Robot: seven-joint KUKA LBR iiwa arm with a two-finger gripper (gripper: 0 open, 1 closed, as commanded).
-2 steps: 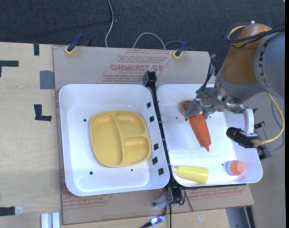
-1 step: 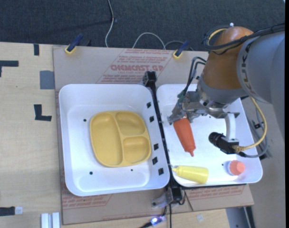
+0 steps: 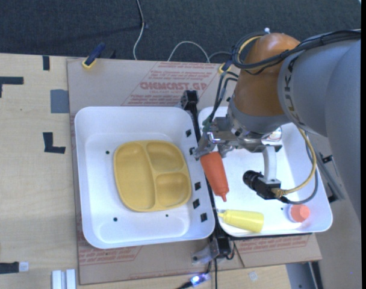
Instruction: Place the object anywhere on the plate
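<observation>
A yellow divided plate [image 3: 151,174] lies in the middle of the left bin [image 3: 89,161]. An orange carrot-shaped toy [image 3: 216,176] hangs at a slant over the divider between the two bins, just right of the plate's edge. Its upper end sits between the fingers of my gripper [image 3: 210,148], which is shut on it. The grey arm with its orange band [image 3: 264,77] covers the back of the right bin [image 3: 250,161].
In the right bin a yellow toy [image 3: 242,220] lies by the front wall and a small orange-pink piece [image 3: 300,212] sits in the front right corner. A black fitting with a yellow cable [image 3: 259,183] hangs off the arm. Black clips [image 3: 189,99] line the divider.
</observation>
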